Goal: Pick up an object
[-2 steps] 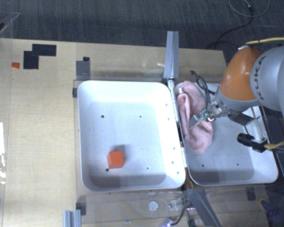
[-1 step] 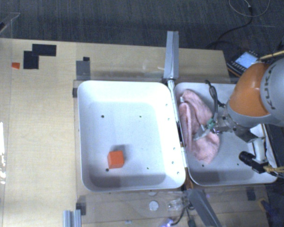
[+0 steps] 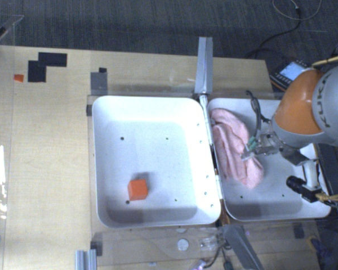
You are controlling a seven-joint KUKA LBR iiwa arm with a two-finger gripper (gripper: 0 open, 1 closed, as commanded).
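A pink towel (image 3: 234,146) lies crumpled along the left side of the right bin (image 3: 281,204), and the gripper (image 3: 252,149) is down at its right edge, touching the cloth. How far it is open cannot be told from here. An orange block (image 3: 138,189) sits in the left bin (image 3: 152,122), well apart

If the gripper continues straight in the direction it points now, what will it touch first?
Most likely the pink cloth. The gripper sits low in the right bin, its tip at the cloth's right edge and pointing left and down. Depth is unclear from above; it may already be touching the cloth.
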